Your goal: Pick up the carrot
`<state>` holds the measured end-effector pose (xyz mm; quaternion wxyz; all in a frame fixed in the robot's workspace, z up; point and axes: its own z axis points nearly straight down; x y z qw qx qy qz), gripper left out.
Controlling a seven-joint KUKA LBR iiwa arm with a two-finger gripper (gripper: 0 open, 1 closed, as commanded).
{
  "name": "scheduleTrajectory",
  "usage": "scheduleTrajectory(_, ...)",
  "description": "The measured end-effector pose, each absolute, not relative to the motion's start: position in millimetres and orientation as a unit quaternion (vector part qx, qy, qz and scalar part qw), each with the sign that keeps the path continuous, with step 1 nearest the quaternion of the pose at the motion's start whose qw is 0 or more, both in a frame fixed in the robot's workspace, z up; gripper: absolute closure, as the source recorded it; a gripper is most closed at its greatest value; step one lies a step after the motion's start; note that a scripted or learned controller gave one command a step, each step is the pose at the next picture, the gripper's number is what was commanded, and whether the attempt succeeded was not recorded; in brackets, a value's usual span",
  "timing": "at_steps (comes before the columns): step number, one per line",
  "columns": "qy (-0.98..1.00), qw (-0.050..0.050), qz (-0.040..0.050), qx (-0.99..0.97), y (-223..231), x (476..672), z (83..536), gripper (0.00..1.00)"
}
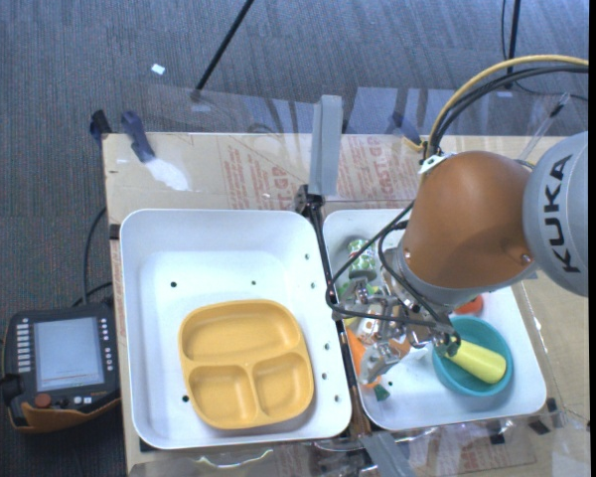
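Resting on a brown bench [219,172], two white bins [144,266], grey carpet [60,48] around.

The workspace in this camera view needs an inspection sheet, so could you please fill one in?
Surface: bench bearing left bin and right bin, side by side.
Job's things: carrot, orange, at right bin's left wall, partly behind the gripper.
Clutter: yellow tray in left bin; blue bowl holding a yellow item; green item at right bin's back.
Grippers: gripper low over right bin beside the carrot; grasp unclear.
Cables: yellow cable above arm.
Surroundings: pendant on carpet, left.
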<state>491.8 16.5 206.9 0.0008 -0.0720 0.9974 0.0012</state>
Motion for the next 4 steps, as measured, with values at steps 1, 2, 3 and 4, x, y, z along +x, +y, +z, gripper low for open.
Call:
scheduleTrajectory(1, 0.999, -0.002, 0.0009, -0.052, 55, 514.6, 185, 0.00)
scheduleTrajectory(2, 0.995, 0.003, 0.0001, -0.099, -5, 583.1, 233, 0.00)
scheduleTrajectory(3, 0.996, -0.002, 0.0015, -0.094, 90, 580.4, 185, 0.00)
scheduleTrajectory(4, 0.998, 0.002, 0.0014, -0.056, 116, 629.4, 91, 0.00)
